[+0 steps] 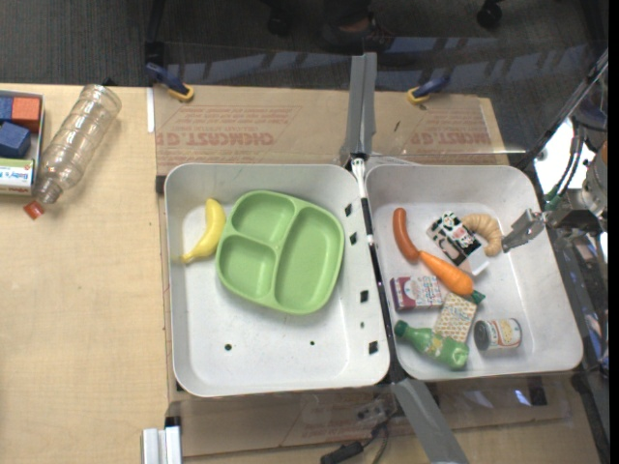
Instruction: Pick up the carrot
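Our hand sits at the right edge of the right shallow white bin, low and close to the light brown croissant toy. We cannot tell how it is set, because it looks small and dark from up here. Nothing we can see is in it.

We want the long orange carrot. It lies slanted in the middle of that bin, just beside the red sausage toy and touching the black and white packet. A pink carton and a green bottle crowd it from below.

We think the hand must move left and come down carefully, since so many toys lie packed together.
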Controlling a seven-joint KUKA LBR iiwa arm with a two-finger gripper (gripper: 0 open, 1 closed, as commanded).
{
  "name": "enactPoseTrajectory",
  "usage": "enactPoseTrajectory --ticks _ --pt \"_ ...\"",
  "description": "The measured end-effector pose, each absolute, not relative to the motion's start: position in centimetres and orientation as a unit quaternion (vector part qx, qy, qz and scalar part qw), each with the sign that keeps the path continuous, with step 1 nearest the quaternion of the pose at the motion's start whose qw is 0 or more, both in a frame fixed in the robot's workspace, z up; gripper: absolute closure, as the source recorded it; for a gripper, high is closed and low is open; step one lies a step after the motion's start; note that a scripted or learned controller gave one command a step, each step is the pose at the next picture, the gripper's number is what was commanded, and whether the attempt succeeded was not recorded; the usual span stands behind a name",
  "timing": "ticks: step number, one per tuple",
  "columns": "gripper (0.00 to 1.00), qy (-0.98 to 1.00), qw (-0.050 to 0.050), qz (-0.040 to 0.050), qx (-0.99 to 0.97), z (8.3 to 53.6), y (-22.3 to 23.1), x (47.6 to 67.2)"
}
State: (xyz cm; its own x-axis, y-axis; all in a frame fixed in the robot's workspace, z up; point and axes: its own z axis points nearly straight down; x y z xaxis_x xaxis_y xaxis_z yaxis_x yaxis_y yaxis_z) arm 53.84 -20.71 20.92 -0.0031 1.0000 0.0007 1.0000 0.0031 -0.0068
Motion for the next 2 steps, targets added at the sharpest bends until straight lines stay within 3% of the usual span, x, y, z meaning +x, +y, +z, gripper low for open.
enactPoseTrajectory --ticks 1,2 --pt "0.00 -0.758 -0.003 -0.0011 -0.652 12.19 -20.73 60.89" --pt "1.00 -0.759 -0.004 -0.0026 -0.651 12.97 -20.59 61.12"
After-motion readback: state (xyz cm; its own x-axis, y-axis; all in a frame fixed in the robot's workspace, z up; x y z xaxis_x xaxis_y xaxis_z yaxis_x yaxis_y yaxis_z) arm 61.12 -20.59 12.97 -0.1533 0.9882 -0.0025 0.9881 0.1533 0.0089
